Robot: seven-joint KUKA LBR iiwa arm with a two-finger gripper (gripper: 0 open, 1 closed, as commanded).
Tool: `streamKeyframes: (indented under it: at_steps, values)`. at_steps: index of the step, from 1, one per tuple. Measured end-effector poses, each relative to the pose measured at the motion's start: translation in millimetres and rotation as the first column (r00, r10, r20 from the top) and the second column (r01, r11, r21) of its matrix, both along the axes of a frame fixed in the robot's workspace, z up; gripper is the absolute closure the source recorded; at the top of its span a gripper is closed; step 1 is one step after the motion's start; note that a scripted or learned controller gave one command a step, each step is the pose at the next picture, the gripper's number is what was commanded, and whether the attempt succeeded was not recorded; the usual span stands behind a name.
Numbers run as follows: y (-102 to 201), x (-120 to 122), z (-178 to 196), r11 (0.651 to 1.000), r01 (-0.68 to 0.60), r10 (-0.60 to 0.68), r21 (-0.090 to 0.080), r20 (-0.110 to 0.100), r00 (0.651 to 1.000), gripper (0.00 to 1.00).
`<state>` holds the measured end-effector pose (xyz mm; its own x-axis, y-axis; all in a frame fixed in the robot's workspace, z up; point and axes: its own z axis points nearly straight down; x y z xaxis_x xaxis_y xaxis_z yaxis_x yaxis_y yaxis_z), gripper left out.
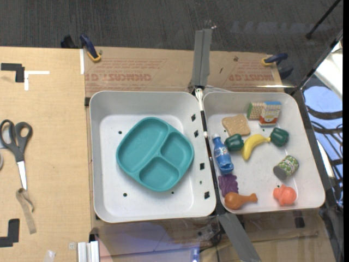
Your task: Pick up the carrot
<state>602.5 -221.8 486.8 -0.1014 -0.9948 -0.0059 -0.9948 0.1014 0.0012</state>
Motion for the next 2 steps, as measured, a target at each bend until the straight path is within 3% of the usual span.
streamKeyframes:
  at_steps: [1, 2]
  values:
    - [0.3, 22.2, -19.3, 0.901, -0.434, 0.434, 0.002, 0.001, 0.901, 1.0]
    - [10.7, 58.7, 0.6, 0.627, -0.779, 0.779, 0.0, 0.004, 0.627, 1.0]
